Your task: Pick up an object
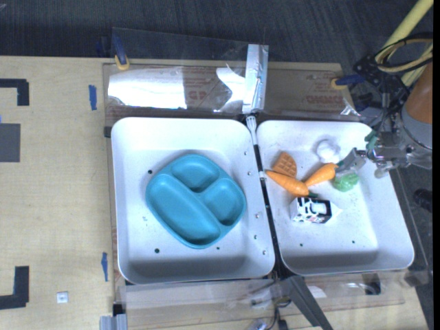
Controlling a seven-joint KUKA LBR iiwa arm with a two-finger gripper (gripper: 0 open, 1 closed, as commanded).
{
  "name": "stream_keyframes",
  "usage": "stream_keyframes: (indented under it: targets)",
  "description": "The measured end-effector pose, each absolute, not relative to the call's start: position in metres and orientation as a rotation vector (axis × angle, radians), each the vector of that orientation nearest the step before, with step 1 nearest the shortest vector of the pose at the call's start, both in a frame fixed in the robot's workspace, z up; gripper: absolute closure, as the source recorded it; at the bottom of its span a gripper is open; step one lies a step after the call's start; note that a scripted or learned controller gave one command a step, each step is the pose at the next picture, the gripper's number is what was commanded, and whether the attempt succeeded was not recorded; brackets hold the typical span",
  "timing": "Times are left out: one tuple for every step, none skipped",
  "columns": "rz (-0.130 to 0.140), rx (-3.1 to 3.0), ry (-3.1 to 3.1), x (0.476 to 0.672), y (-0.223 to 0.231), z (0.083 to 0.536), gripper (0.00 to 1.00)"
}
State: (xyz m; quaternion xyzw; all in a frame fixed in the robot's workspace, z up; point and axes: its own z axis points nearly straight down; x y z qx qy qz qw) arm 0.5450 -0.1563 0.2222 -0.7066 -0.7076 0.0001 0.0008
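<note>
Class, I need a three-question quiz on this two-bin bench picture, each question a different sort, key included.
1. True or false: the blue divided plate lies in the left bin.
2. Which lies nearest the hand? A) black-and-white toy B) carrot with green top C) waffle piece
3. Fill in: the other carrot lies in the ____ bin.

Key: 1 true; 2 B; 3 right.
</note>
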Motion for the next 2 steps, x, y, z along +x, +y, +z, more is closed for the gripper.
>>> stream_keyframes:
  targets:
    - [-0.009, -2.184, -2.268, 0.544, -0.111, 0.345, 0.0]
    - [0.006, -2.158, -2.277, 0.545, -0.076, 0.211, 0.0]
